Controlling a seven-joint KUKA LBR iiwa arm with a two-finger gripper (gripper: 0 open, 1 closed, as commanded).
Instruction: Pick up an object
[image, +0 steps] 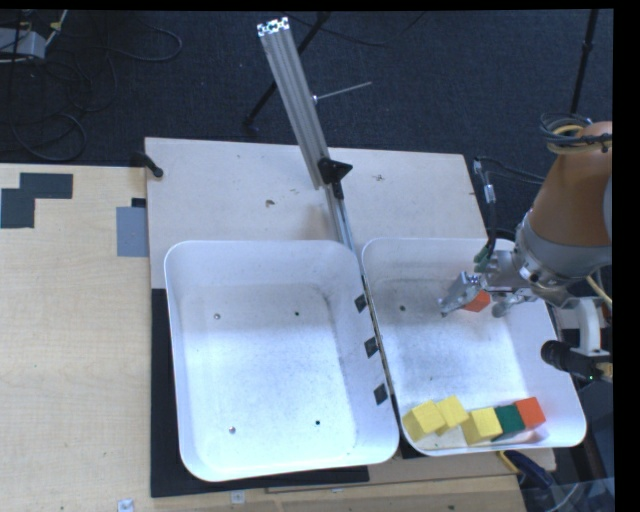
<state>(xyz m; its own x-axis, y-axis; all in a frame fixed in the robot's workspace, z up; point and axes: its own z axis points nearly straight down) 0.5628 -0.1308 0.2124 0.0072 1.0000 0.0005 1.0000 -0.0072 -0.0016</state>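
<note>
1. Landmark: shallow white plastic right bin (420, 330), sitting on the pale wooden desk (70, 330) w/ a matching shallow white plastic left bin (200, 300) touching its left wall.
2. The grey arm w/ orange band (570, 215) enters from the right, over the right bin's upper right rim.
3. The metal two-finger pincer (462, 297) hangs over the upper part of the right bin, pointing left & downward, above the bin floor.
4. A small orange-red block (481, 298) shows at the pincer, partly hidden by the metal parts. Can't tell if it sits between the fingers or just behind them, so the pincer's state can't be told either.
5. Along the right bin's near wall, a row of small blocks: two yellow cubes (436, 415) side by side at the left end, a third yellow cube (484, 424) just right of them, then a green cube (511, 418), then an orange cube (530, 410) at the right end. The row is well apart from the pincer.
6. Beyond the bins a slanted ribbed aluminium rail (298, 100) runs up and away from the seam between the two bins, w/ a black clamp (333, 172) partway along it.
7. Dark carpeted floor (420, 70) w/ cables lies behind the desk.
</note>
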